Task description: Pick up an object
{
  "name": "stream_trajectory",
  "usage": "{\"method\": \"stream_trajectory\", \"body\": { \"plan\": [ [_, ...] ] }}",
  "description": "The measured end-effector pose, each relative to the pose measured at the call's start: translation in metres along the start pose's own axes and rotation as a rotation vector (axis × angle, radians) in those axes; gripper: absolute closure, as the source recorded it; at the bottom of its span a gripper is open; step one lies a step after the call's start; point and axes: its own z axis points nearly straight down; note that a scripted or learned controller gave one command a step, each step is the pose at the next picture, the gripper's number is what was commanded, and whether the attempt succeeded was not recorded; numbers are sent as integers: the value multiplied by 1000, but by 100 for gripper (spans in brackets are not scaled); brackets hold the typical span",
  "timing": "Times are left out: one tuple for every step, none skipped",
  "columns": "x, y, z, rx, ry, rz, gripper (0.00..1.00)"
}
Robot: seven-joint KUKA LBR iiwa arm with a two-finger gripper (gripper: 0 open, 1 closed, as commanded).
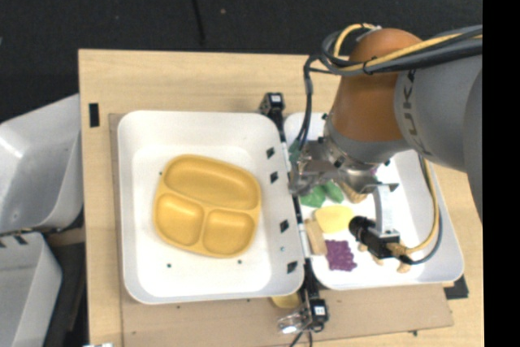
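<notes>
The arm reaches down into the right bin (443, 256), its wrist covering much of the bin's far half. My gripper (318, 179) hangs low at the bin's left side, just above a green object (322, 194). A yellow piece (333, 218) lies directly in front of the green one, a purple grape bunch (340, 254) nearer the front edge, and a tan piece (314, 237) beside the left wall. The wrist hides what lies between the fingers.
The left bin (138, 175) holds a yellow three-compartment plate (208, 205). A raised divider with black clips (286, 199) separates the two bins. The wooden bench (179, 77) surrounds both bins.
</notes>
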Motion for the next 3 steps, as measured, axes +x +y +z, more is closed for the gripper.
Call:
{"method": "stream_trajectory", "body": {
  "plan": [
    [-20, -29, -104, -13, -3, 7, 100],
    [17, -35, -123, -4, -2, 2, 100],
    [58, -35, -131, -2, -3, 3, 100]
  ]
}}
